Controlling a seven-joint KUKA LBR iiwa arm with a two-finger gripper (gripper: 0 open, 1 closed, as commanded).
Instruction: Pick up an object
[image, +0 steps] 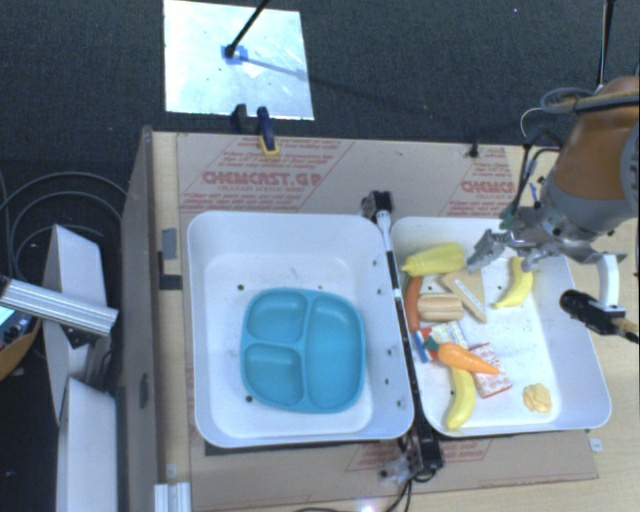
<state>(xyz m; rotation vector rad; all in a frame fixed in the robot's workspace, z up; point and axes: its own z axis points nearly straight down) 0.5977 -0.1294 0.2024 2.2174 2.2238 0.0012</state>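
A: Where is the gripper?
B: Over the far part of the right bin, fingers apart with nothing between them.
A: And the objects?
B: A small banana lies just beside it, a yellow corn piece to its left. The left bin holds a blue divided plate.

Bright, even overhead light; slight blur, maybe glare on foil sheet.
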